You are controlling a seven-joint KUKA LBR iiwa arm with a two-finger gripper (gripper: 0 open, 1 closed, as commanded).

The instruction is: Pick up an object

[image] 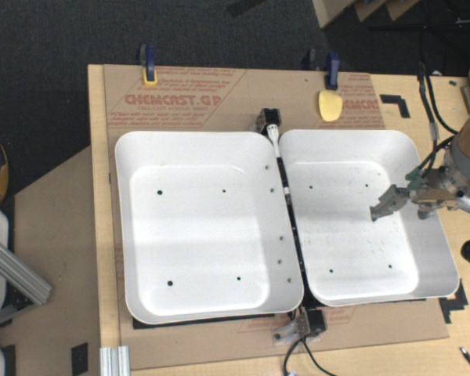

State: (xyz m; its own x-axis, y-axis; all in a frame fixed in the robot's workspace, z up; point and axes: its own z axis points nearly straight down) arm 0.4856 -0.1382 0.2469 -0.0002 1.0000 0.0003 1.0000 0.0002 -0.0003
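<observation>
**Gripper over right bin, near its right wall.**

I reach in from the right; my gripper [385,204] hangs over the floor of the right bin [352,135], in its right half, about midway between the far and near rims. At this angle it reads as one grey mass, so I cannot tell whether it is wide or narrow. The one loose item I can make out is a small yellow piece [330,105]. It lies on the board [188,92] just beyond the right bin's far rim, directly below a blue clamp [331,65] and well apart from my gripper. The left bin [188,137] sits beside the right one, their rims touching along the middle.
</observation>
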